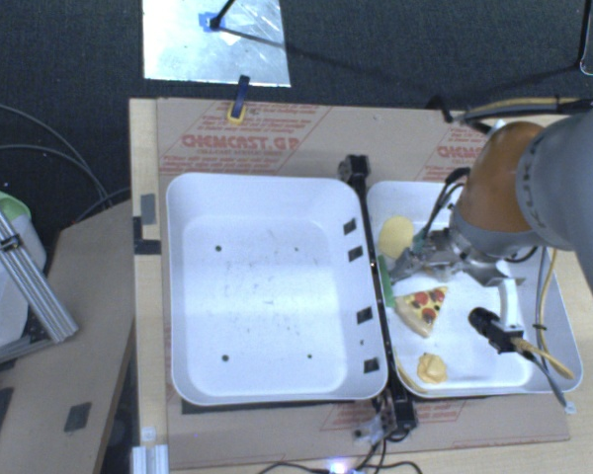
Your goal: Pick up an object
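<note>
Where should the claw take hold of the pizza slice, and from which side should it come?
Probably from straight above, closing across its two straight edges near the middle. The pizza slice lies flat on the bin floor, thin and wedge-shaped, so a sideways approach finds little to grip.

A pale yellow rounded piece (396,233) lies just beyond the tool (407,264), close to its tip. A pizza-slice toy (423,309), tan with red and dark toppings, lies flat just on the near side of the tool. A thin green strip (383,280) lies just left of the tool's tip. A small yellow-orange lump (432,367) sits nearer the camera, well apart from the tool.
</note>
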`<state>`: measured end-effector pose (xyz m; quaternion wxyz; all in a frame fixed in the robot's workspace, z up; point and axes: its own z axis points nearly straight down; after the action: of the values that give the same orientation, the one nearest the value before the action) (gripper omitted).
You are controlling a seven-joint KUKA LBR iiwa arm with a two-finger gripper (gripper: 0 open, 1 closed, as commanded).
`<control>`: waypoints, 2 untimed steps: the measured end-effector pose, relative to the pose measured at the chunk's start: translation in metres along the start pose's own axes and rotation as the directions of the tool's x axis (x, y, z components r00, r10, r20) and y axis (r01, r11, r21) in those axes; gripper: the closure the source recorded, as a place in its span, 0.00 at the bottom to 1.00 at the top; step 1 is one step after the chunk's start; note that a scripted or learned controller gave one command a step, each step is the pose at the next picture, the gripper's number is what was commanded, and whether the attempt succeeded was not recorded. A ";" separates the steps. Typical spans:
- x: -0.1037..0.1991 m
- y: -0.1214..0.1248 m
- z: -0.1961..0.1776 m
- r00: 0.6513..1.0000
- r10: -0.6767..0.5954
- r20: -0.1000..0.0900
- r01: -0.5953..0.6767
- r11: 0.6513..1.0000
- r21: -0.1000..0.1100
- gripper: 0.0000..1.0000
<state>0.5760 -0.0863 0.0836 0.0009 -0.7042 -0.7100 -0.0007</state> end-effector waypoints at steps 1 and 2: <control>-0.003 0.001 -0.012 1.000 0.005 0.002 -0.005 1.000 -0.003 1.00; 0.086 -0.001 -0.107 1.000 -0.005 -0.001 0.005 1.000 -0.010 1.00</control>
<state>0.5740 -0.0007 0.1903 -0.0022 -0.7026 -0.7116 -0.0047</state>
